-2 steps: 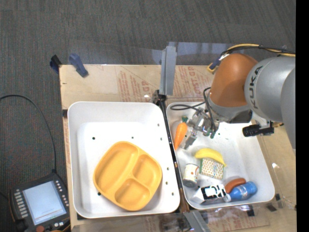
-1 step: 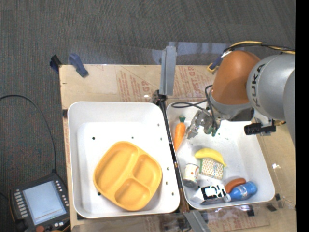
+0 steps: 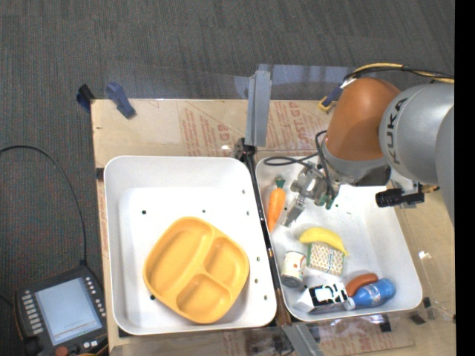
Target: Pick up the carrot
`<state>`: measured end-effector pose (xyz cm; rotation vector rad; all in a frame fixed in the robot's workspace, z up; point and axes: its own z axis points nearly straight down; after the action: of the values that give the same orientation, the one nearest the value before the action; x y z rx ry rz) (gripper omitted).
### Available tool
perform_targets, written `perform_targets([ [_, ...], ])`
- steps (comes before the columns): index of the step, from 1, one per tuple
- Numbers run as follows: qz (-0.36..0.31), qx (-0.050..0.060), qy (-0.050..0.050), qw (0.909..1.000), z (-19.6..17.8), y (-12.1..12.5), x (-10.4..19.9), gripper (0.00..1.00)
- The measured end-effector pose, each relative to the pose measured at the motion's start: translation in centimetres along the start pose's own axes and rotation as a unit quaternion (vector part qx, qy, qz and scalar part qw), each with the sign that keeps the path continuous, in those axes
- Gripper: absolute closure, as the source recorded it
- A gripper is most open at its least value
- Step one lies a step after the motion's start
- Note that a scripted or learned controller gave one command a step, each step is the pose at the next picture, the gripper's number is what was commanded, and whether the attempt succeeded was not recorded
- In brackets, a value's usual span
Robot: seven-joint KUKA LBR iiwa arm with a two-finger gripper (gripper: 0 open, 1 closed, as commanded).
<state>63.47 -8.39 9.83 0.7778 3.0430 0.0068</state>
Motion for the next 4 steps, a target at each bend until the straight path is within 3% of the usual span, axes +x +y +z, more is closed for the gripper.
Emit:
perform_targets([
  [1, 0.002, -0.001, 0.000, 1.0000, -0.9, 0.0, -0.1, 1.00],
  [2, 0.003, -0.001, 0.000, 1.0000, -0.9, 0.0, -0.1, 0.00],
  [3, 0.142, 0.002, 0.001, 0.9899, -1.5, -9.7, 2.5, 0.00],
  [4, 0.173, 0.002, 0.001, 0.9850, 1.1, -1.7, 1.2, 0.00],
])
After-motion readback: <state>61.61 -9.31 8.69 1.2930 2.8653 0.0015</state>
